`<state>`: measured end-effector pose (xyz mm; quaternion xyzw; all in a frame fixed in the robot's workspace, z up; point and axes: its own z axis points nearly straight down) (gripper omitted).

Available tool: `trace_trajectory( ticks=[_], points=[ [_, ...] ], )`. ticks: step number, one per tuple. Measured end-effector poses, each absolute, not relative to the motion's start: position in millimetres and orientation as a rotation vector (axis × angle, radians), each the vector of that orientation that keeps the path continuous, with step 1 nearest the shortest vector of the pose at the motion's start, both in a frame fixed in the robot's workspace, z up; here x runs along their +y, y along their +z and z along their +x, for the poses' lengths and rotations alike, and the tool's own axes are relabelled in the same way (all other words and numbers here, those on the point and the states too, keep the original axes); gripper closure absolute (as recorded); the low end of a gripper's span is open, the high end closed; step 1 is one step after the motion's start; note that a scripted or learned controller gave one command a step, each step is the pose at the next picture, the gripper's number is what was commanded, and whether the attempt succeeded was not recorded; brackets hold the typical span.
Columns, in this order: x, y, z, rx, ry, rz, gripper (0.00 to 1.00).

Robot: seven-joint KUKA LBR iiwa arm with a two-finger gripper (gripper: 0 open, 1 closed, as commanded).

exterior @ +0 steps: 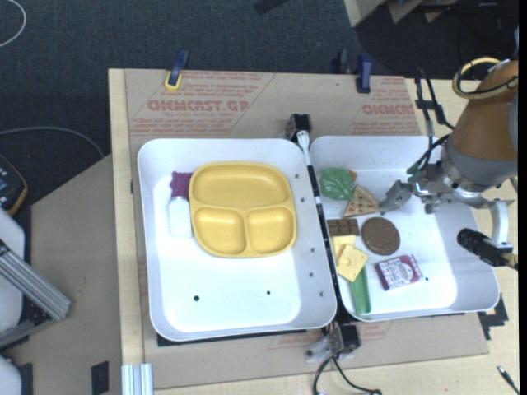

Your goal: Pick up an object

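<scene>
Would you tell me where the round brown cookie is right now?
The round brown cookie lies in the right bin, left of centre, just above the dark red packet.

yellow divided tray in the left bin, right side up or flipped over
Right side up. The yellow tray shows its three hollow compartments facing the camera, one wide above two smaller, and lies flat in the left bin.

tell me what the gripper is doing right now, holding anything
Gripper: over the right bin, above the round brown cookie; nothing seen in it, and open or closed cannot be told.
</scene>
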<state>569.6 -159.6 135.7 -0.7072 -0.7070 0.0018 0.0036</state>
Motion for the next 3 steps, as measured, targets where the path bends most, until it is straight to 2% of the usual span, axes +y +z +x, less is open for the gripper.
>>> trace_trajectory(
  ticks=[1,2,3],
  points=[
    [-158.9,85.6,570.9,-2.219,-0.003,-2.223,0.00],
    [-159.2,100.3,573.2,-2.225,-0.011,-2.227,1.00],
    [-153.8,156.9,566.7,-2.227,-0.005,-2.225,1.00]
  ],
)
